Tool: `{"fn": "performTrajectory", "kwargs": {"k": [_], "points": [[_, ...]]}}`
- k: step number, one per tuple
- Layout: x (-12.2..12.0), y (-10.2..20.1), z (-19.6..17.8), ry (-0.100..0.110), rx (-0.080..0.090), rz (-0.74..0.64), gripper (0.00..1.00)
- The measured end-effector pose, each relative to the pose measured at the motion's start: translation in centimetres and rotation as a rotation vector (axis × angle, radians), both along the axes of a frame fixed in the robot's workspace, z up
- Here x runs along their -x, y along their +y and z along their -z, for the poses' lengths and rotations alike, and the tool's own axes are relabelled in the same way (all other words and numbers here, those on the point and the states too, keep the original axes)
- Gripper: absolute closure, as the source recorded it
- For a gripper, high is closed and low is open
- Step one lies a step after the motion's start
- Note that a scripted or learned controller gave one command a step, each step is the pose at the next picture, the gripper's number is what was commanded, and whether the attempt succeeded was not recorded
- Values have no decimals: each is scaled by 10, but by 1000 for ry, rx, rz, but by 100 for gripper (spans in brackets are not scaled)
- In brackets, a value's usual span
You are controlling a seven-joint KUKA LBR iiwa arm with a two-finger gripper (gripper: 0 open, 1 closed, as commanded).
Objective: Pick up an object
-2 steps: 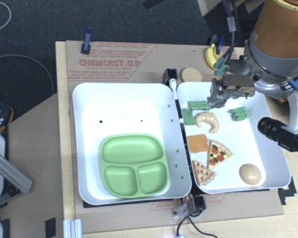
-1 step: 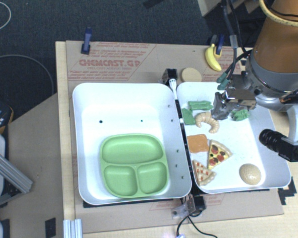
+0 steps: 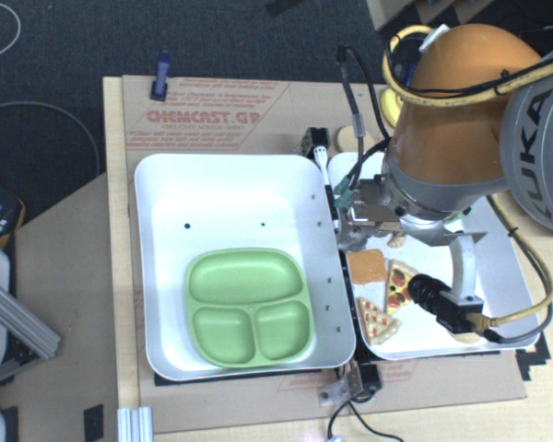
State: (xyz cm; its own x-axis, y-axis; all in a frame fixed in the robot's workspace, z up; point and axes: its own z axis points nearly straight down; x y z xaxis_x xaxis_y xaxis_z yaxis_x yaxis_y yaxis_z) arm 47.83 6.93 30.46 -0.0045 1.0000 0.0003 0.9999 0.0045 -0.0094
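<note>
Reaching down into the right bin [image 3: 498, 339], the arm [image 3: 461, 109] hides its jaws, so I cannot tell their state. Toy pizza slices [image 3: 387, 307] lie by that bin's left wall. I judge this the descent; next, closing squarely on 1 piece.

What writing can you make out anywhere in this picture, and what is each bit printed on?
"CHEMCAST G P": large red letters on the brown board under the bins, above the left bin.
Smaller red lines above and below that word on the same board: too blurred to read.
"UKA", letters cut off by the picture's edge: dark lettering on the grey arm at the right.
</note>
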Motion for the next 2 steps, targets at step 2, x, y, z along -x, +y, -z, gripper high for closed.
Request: {"fn": "performTrajectory", "kwargs": {"k": [2], "points": [[-2, 36, -139, -13, 0, 1, 100]]}}
